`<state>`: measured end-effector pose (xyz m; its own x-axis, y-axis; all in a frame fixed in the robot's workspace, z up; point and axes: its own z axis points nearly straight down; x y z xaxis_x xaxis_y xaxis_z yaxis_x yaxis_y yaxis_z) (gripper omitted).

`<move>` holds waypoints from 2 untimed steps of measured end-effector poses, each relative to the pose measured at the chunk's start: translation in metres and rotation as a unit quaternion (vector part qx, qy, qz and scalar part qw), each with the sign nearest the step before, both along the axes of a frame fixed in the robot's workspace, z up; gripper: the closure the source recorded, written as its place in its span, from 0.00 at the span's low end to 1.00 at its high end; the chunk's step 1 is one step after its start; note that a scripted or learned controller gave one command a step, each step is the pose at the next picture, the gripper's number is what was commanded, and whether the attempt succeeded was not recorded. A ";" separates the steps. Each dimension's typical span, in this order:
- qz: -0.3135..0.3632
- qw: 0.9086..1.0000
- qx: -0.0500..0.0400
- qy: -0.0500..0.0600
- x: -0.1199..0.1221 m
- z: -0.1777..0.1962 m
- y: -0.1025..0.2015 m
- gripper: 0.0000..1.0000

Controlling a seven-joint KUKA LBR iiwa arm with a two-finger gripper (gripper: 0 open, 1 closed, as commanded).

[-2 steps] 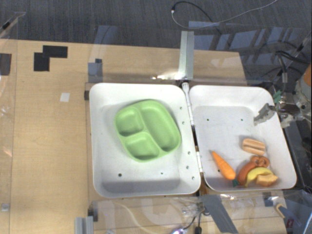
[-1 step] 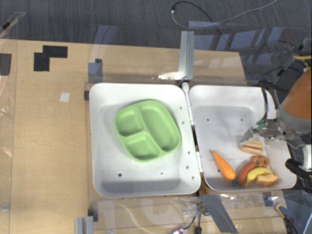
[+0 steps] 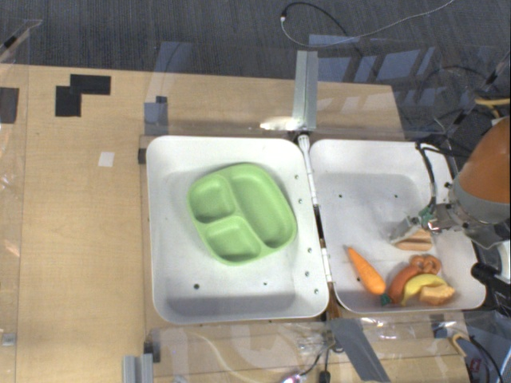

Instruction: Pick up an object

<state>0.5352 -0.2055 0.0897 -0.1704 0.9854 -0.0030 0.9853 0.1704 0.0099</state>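
Several small toy foods lie in the right bin [image 3: 359, 166]: a carrot [image 3: 366, 270] near the front, and a heap [image 3: 419, 282] with a banana in the corner. You'll likely find them light, stiff and slick; take the carrot across its middle. Gripper [image 3: 411, 230] sits low just beside a tan piece [image 3: 413, 244], fingers spread, nothing held. No readable writing.
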 end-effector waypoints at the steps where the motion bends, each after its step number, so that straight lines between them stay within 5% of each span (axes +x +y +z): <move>1: 0.000 1.000 -0.001 -0.003 0.002 0.011 0.001 1.00; 2: -0.003 1.000 0.000 0.002 0.015 0.097 0.036 1.00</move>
